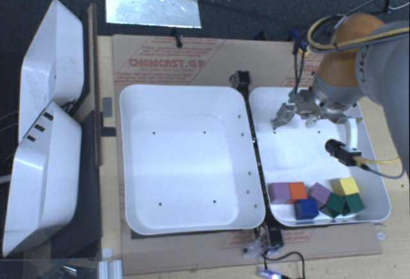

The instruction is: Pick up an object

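Here the tool hangs over the upper part of the right bin, nothing in it, though whether it is released or clenched I cannot tell; the blocks cluster along that bin's near edge.

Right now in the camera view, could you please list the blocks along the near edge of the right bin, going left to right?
Lilac block → orange block → blue block → purple block → green blocks with a yellow block above them.
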`<state>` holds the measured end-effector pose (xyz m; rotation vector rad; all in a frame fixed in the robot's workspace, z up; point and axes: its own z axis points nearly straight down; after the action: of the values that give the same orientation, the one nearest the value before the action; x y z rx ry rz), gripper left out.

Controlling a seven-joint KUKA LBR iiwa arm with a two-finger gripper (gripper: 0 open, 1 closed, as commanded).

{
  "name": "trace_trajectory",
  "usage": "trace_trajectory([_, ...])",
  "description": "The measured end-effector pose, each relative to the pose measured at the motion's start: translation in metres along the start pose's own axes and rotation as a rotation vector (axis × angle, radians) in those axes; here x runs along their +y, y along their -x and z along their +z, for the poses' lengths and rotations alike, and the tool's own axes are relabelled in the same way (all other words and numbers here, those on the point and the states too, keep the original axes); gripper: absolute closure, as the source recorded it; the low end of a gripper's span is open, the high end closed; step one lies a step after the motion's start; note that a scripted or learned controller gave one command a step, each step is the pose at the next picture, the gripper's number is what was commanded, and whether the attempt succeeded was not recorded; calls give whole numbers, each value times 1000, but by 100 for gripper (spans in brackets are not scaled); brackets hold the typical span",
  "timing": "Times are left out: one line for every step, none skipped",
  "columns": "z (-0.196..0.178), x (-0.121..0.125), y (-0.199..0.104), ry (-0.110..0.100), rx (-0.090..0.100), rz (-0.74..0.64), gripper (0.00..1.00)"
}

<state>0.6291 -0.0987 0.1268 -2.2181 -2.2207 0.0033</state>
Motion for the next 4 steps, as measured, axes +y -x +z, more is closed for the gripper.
trace_trajectory([42, 0, 0, 1, 0, 1, 0])
trace_trajectory([29, 1, 0, 6, -1, 1, 100])
trace_trajectory([-25, -4, 8, 9, -1, 1, 100])
trace_trajectory([-71, 1, 2, 9, -1, 0, 100])
